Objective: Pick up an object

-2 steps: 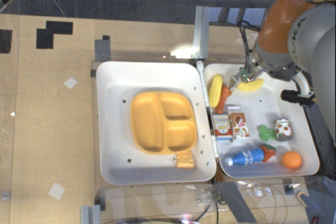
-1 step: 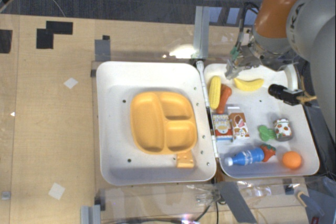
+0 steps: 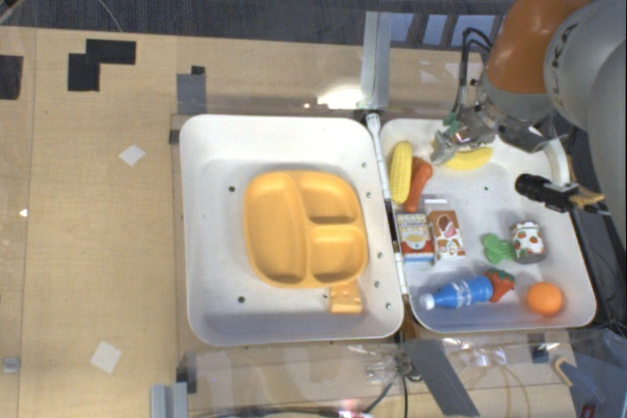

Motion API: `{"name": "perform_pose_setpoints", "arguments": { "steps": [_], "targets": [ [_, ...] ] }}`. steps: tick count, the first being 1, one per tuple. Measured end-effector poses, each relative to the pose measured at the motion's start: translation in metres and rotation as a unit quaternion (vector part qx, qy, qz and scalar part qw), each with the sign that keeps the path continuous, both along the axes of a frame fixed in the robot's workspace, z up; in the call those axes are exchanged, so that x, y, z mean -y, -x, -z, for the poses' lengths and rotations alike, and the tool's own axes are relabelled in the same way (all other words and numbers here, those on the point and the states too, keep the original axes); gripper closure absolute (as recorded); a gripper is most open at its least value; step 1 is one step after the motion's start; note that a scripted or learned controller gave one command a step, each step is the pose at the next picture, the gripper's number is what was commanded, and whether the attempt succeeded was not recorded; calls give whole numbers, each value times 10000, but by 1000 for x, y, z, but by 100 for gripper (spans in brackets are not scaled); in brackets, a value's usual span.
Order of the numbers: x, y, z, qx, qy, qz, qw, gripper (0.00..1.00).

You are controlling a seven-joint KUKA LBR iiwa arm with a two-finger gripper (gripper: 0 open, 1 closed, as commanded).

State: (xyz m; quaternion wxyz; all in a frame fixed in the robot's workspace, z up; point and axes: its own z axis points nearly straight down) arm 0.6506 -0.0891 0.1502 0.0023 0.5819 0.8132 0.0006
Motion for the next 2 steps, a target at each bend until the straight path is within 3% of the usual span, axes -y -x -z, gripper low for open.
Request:
{"name": "perform_pose_setpoints", "arguments": {
  "steps": [1,2],
  "targets": [
    [32,0,56,3,2,-1066,9943,100],
    [31,0,55,14,3,-1074,9942,0]
  ]
}}
